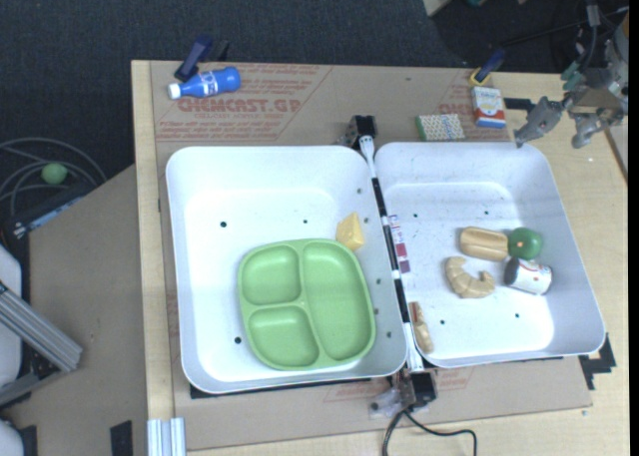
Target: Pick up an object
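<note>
The gripper [559, 125] hangs up at two o'clock, over the bench just past the far corner of the right bin [559, 329]. Its two fingers are spread wide apart and nothing is between them.

The things to pick are in the right bin, toward four o'clock. A tan bread roll [483, 241] lies beside a round green ball [525, 241], and they touch. Just below the ball sits a small white and dark thing [528, 276], too small to name. A curved croissant [468, 279] lies next to it, under the roll. A little brown piece [420, 327] rests by the wall between the bins.

The left bin [200, 274] holds a green tray [303, 302] with three sections, down at six o'clock. A yellow cheese wedge [350, 231] sits at the tray's far right corner.

On the bench [150, 165] behind the bins, at eleven o'clock, lies a blue bottle [208, 83] on its side. At one o'clock are a small patterned card [440, 127] and a little red and white box [487, 107], close to the gripper.
</note>
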Robot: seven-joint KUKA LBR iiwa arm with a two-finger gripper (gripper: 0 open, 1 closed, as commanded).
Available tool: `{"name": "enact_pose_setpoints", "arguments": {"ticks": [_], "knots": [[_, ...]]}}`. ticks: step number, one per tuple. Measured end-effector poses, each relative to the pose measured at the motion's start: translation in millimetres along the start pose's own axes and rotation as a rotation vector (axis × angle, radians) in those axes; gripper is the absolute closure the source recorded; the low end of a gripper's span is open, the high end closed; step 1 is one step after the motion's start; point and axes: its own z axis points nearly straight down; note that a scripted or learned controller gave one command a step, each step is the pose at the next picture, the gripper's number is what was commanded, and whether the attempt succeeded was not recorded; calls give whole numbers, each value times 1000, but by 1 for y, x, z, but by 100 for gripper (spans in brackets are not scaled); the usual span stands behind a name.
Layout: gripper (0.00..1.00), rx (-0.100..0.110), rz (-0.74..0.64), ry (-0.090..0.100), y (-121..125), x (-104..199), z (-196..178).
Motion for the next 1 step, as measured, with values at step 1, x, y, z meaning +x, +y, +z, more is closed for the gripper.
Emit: {"name": "enact_pose_setpoints", "arguments": {"ticks": [1], "knots": [[0,3,1,1,-81,-5,115]]}}
